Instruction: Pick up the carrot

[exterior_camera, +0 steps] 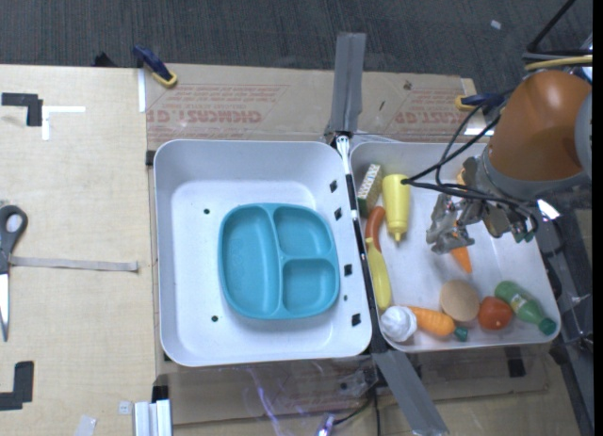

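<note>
My gripper hangs over the middle of the right bin, under the grey arm with its orange band. A small orange carrot pokes out just below the fingertips with its tip pointing down, and the fingers look closed on its upper end. A second orange carrot-like piece with a green end lies on the bin floor near the front edge, apart from the gripper.
The right bin also holds a yellow bottle, a long yellow item, a white ball, a tan round piece, a tomato and a green bottle. A teal divided plate lies in the left bin.
</note>
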Motion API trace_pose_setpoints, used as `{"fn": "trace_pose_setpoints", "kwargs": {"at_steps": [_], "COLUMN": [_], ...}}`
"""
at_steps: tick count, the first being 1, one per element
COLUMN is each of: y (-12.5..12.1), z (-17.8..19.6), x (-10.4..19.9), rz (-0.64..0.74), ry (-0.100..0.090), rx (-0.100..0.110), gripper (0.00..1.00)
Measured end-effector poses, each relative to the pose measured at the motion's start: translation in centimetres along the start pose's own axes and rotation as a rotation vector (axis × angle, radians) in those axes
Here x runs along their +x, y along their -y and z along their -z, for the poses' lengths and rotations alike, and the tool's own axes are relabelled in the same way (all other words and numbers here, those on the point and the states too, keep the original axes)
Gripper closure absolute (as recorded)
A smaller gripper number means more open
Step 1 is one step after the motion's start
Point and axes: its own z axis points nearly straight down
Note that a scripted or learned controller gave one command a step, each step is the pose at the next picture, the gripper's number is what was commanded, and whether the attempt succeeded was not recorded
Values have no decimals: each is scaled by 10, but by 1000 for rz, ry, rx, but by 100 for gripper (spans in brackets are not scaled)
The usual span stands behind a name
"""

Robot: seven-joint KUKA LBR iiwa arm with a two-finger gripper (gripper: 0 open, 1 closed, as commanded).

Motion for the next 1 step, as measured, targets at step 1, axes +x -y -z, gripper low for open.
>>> {"fn": "trace_pose_setpoints", "kwargs": {"at_steps": [1], "y": [0], "z": [11], "x": [-3], "rz": [2], "ry": [6], "rx": [3], "gripper": [100]}}
